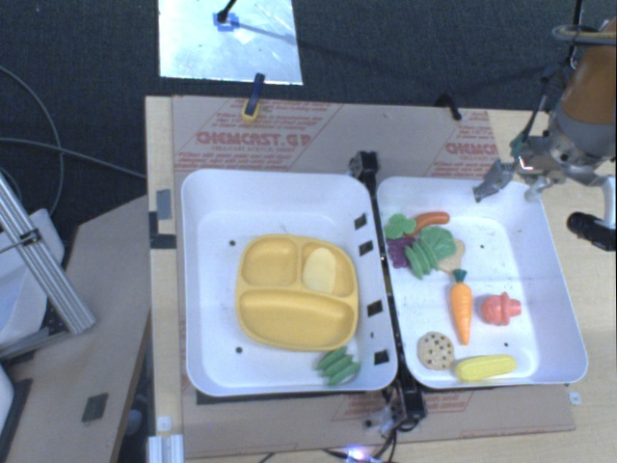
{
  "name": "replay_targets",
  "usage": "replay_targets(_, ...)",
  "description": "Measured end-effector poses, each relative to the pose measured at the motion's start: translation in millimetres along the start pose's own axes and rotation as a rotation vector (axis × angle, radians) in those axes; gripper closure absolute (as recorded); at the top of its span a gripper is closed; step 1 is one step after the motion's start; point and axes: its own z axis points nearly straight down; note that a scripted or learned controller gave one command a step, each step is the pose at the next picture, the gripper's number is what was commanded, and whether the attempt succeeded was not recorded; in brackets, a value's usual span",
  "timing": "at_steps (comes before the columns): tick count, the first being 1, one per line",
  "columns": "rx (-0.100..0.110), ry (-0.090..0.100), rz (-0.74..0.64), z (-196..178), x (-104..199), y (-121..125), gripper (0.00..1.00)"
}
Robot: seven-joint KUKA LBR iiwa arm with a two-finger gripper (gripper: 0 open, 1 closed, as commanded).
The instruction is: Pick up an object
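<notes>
In the camera view, two shallow white bins are seen side by side on a bench covered with printed cardboard point(289, 133). The left bin point(207, 258) is occupied by a yellow divided tray point(294, 292), and a small cluster of green pea pods point(336, 364) is found just beyond the tray's near right corner, close to the bin's front wall. In the right bin point(540, 258), a pile of toy food is gathered near the far left corner: green leafy pieces point(432, 244), a purple piece point(398, 255) and an orange-red sausage-like piece point(431, 219) are pressed together. An orange carrot point(462, 309) is laid lengthwise near the middle of this bin, with a red strawberry-like piece point(499, 309) just beside it on the right. Nearer the front wall, a round chocolate-chip cookie point(436, 350) is placed, and a yellow corn cob point(485, 366) lies just to its right. The gripper point(509, 179) is held above the far rim of the right bin, well apart from all the food items, and the arm point(586, 104) is seen entering from the right. The two fingers are spread wide, and nothing is seen between them. A shiny metal sheet point(231, 27) is laid on the dark floor beyond the bench.
</notes>
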Motion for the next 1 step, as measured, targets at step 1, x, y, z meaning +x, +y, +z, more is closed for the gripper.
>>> replay_targets(1,0.012,0.003,0.007,76.4,-18.0,-94.3,0.00)
